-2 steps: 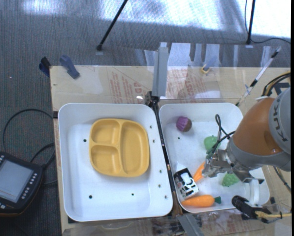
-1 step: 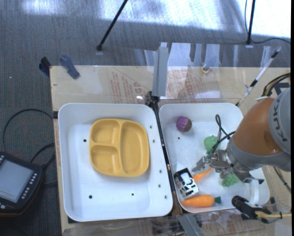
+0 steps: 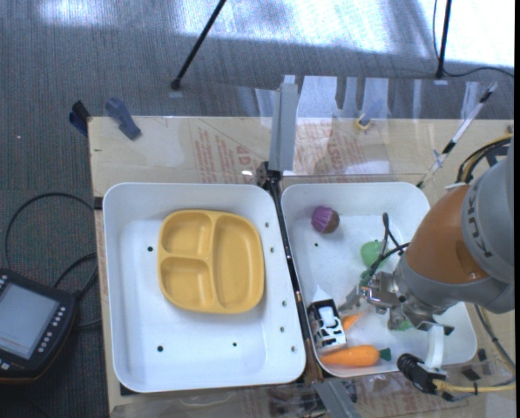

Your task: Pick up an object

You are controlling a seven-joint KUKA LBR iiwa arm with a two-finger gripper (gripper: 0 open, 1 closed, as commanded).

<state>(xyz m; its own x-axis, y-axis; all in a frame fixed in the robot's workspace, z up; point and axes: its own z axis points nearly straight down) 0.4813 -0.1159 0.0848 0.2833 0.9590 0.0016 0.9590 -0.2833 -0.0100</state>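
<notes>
Fingers (image 3: 331,324), grip state unclear, hover low in the right bin (image 3: 416,200); the carrot (image 3: 354,356) lies just below, lengthwise left-right.

Orange toy carrot (image 3: 353,355) lying flat at right bin's near edge; purple round toy (image 3: 325,219) near far wall; green toy (image 3: 372,252) mid-bin.

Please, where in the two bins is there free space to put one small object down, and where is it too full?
Left bin: bare floor runs all around the yellow divided plate, widest along the near edge. Right bin: a bare patch lies at the far side between the purple object and the arm. The near side is crowded by the carrot and the gripper.
</notes>
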